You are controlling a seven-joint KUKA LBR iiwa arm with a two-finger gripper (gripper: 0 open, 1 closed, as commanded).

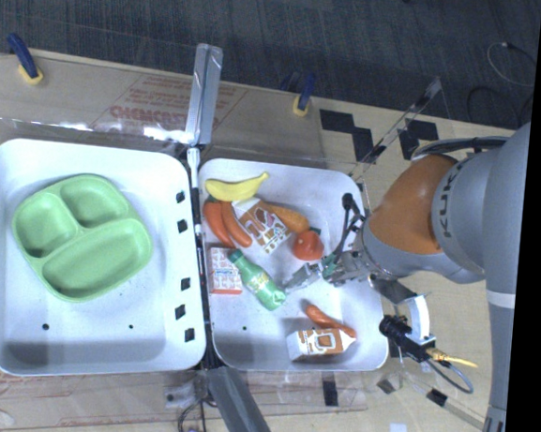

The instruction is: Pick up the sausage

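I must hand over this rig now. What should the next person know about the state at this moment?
Gripper: low inside the right bin, among the items; whether it grips anything cannot be told.
Sausage: lying at the right bin's left side, beside the banana and a carton, apart from the gripper.
Done: nothing visible; the sausage is not lifted.
Left: reach the sausage, grasp it, lift it.

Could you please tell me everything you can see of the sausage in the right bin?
The sausage is a smooth, reddish-orange toy link, plastic by its look, with rounded ends. It lies flat near the left wall of the right bin, running diagonally from upper left to lower right. Just above it lies the banana, and a small printed carton sits against its right side. A second, similar link seems to lie alongside it. The gripper is apart from it, further right.
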